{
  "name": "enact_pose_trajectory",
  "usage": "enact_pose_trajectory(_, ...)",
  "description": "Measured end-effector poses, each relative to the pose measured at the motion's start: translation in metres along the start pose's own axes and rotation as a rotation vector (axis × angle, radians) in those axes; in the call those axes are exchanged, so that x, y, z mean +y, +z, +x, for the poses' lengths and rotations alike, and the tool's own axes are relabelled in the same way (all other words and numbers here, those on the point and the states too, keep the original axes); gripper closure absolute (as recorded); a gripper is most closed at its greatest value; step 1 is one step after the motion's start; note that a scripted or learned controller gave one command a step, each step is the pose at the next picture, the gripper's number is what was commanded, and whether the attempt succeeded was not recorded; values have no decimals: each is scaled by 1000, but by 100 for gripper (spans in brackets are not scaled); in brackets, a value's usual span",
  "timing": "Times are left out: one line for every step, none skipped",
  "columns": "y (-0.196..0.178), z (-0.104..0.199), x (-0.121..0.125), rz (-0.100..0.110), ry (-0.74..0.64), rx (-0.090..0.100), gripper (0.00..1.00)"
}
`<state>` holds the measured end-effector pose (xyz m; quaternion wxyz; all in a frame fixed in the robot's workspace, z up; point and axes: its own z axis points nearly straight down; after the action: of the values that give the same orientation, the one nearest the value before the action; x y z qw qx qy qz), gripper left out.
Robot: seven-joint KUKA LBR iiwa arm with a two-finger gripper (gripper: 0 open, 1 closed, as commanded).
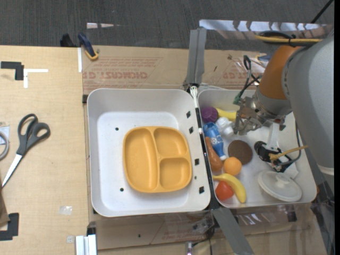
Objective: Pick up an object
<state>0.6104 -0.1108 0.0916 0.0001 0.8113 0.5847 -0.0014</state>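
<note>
Approach step: gripper (pixel 245 124) low in the right bin (pixel 305 158), finger state impossible to tell; next, descend and clamp, perhaps the brown disc (pixel 240 151) at six o'clock

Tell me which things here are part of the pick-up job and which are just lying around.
Part of the job:
gripper, over the right bin
banana
orange
tomato
blue bottle
purple ball
brown disc
white lid

Lying about:
scissors on the bench
yellow divided tray in the left bin
</note>
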Motion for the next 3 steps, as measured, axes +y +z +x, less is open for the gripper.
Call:
enact_pose_trajectory(-63,-47,8,-4,-651,-1,100)
enact_pose_trajectory(-164,-7,54,-5,-693,-1,100)
enact_pose_trajectory(-221,-89,81,-6,-1001,-3,100)
